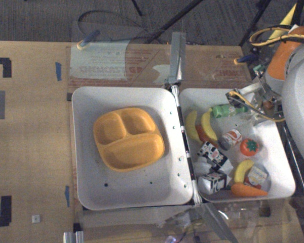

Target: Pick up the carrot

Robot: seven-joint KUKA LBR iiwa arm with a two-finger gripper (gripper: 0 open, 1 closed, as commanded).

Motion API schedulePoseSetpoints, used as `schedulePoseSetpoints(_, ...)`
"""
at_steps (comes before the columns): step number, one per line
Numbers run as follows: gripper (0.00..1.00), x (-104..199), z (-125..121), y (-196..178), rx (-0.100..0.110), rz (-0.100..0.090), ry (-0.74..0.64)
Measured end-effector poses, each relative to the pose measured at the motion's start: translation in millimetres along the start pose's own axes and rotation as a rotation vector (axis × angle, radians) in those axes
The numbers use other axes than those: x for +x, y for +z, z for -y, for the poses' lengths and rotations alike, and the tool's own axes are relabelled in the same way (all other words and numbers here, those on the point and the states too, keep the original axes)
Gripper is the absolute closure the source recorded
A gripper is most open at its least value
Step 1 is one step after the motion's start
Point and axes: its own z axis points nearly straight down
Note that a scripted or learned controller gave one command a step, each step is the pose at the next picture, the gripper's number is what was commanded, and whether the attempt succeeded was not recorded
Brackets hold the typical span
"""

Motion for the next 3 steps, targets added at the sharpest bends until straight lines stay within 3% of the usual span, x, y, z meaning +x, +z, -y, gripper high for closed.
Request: schedulePoseSetpoints(3, 1.00, 0.3, -5.8, -0.8, 0.005, -0.001, -0.004)
